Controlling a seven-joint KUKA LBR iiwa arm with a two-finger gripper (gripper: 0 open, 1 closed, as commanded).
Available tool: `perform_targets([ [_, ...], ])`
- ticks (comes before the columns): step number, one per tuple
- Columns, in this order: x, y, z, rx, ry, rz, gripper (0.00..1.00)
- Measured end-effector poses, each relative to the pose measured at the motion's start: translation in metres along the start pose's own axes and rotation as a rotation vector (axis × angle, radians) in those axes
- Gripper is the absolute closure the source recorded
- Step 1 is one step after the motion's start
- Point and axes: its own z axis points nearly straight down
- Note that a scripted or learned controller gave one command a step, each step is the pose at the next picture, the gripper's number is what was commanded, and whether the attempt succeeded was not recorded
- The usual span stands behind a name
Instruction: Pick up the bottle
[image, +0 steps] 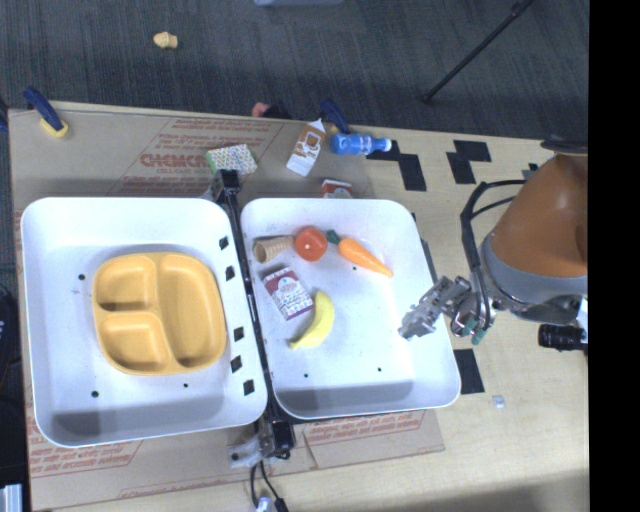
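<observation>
The bottle is small and blue with a pale cap end, lying on its side on the bench behind the right bin, outside both bins. My gripper hangs over the right bin's right rim, far in front of the bottle and to its right. Its fingers are open with nothing between them. The grey arm with its orange band comes in from the right.
In the right bin lie a carrot, a red ball, a cone, a red-and-white box and a banana. The left bin holds a yellow divided plate. A small carton lies left of the bottle.
</observation>
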Motion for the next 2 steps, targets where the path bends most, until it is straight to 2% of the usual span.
perform_targets([
  [1,-0.0012,0.0009,-0.0194,0.001,0.001,0.396,1.0],
  [2,-0.0002,-0.0003,-0.0241,0.001,-0.001,0.49,1.0],
])
